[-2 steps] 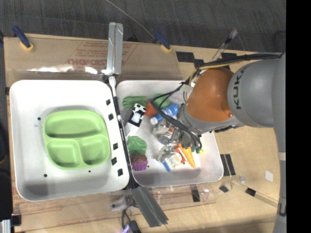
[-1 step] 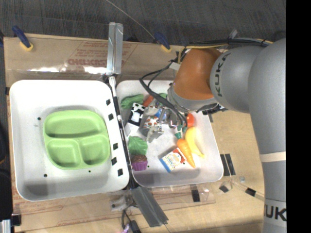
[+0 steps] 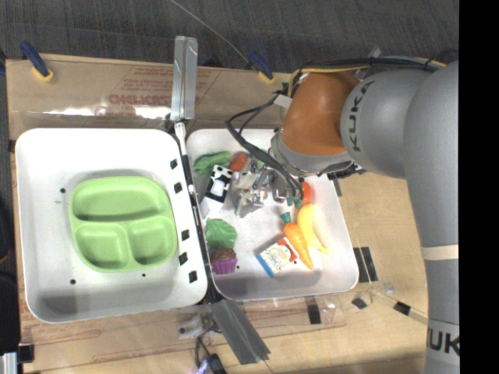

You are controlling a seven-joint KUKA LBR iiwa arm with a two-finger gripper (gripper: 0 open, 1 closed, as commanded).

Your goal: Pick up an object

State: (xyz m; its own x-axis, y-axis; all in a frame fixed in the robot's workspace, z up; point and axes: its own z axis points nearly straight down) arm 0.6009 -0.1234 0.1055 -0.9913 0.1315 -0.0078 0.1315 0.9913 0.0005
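I have the arm [image 3: 366, 123] reaching in from the right, and my claw [image 3: 251, 193] is down low in the right bin [image 3: 331, 275]. It sits in the middle of the toys. I can't tell if the claw is wide or narrow, or if it has anything in it. The metal parts are too mixed up with the toys there.

The toys are all in this bin. A black and white toy [image 3: 219, 185] lies just left of the claw. A green leafy toy [image 3: 209, 163] is above that one. A carrot [image 3: 299, 243] and a banana [image 3: 309, 226] lie side by side to the right. A small box [image 3: 278, 258] is near the front, and a purple cup [image 3: 223, 261] with a green top [image 3: 221, 232] is at the front left. The left bin [image 3: 39, 209] has a green tray [image 3: 122, 222] in it.

I think I am at the grab step. Next, the claw needs to close on one toy and lift straight up. The toys are packed close, so it could bump one or grab nothing.
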